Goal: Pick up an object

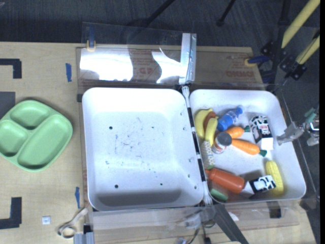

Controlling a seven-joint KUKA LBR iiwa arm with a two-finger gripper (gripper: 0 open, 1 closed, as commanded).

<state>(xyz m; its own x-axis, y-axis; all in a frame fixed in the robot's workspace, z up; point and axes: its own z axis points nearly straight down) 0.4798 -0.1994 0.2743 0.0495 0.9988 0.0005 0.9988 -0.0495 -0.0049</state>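
Nearest the camera, along the front wall of the right bin [297, 179], a red toy sausage [226, 180] is lying beside a black-and-white block [263, 184] and a yellow corn cob [274, 175]. These look tipped in loosely, so any of them is offering itself as the object to pick up.

Further back in that bin, an orange carrot [246, 147] is resting across the middle, with a smaller orange piece [234, 132] behind it, a banana [203, 123] leaning toward the divider, a blue bottle [229, 118] and a toy cow [260, 126].

The left bin [96, 136] is showing its bare, scuffed floor.

At the right rim the claw [297, 131] is hovering outside the pile, probably staged for a descent; whether it is apart or together I cannot tell.

On the worktop [40, 55] to the far left, a green divided plate [33, 134] is sitting.
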